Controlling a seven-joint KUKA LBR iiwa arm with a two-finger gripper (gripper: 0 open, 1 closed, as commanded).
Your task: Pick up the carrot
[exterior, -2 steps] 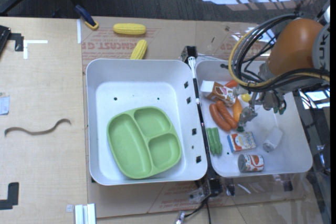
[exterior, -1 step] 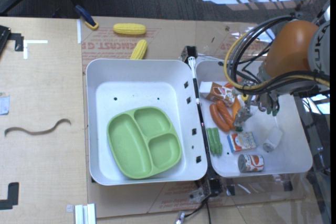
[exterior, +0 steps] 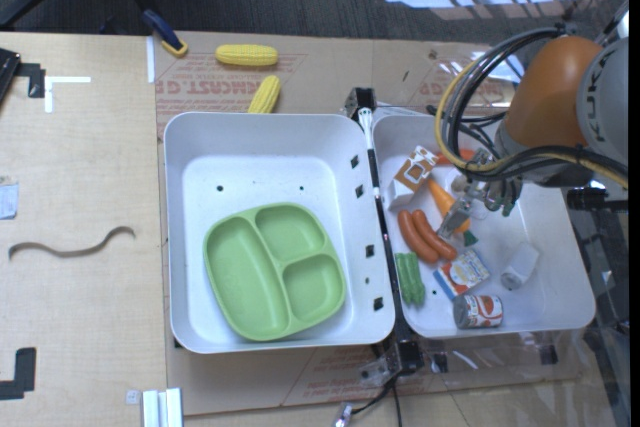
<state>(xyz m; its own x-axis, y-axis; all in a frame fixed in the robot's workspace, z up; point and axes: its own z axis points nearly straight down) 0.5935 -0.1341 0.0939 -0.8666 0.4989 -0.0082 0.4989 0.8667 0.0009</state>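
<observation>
The grey two-finger gripper hangs directly over the small orange carrot near the right white plastic bin's left wall; finger opening cannot be told.

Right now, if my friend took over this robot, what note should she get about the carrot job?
Claw: low in the right bin, over the pile of toy food; I cannot tell if it is open or shut.
Carrot: lying in the right bin, just left of the claw, near the hot dogs.
Done: the arm has reached into the right bin.
Left: grip the carrot and lift it; nothing shows it held yet.
Also there: a green plate in the left bin, a can and a green veggie in the right bin.
</observation>
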